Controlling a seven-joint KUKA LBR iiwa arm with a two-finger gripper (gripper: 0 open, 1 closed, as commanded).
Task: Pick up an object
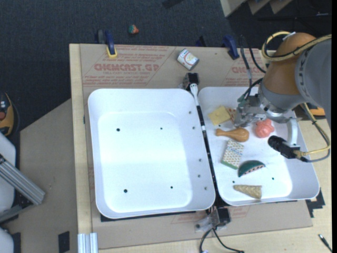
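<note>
Hovering low over the back of the right bin (303,186), the arm (295,73) has its jaws (246,111) down among the toys, and from where I stand I cannot tell how wide they are set or whether anything sits between them; the metal at the wrist hides that.

Nearest thing to them is the drumstick-shaped piece (233,134), tan and smooth, lying just in front of the jaws and a little toward the left bin (100,101). Its long axis runs roughly across the bin, thin end pointing left, fat end toward the arm. My guess is that a grasp on it would want the jaws closing across that axis, at the thicker part.

Just beside the jaws on the left lies a yellow wedge (220,114), flat and cheese-like. On the right, close under the wrist, sits a pink rounded lump (264,128), glossy, likely to roll or slip. Nearer the front are a speckled flat square (233,153), pale with a green edge, then a watermelon slice (250,168) with a dark green rind, and a crumbly-looking tan wedge (248,191) nearest the front rim.

Both bins look like thin moulded white plastic, shallow and smooth, resting on a tabletop (158,62) covered in printed brown card
</note>
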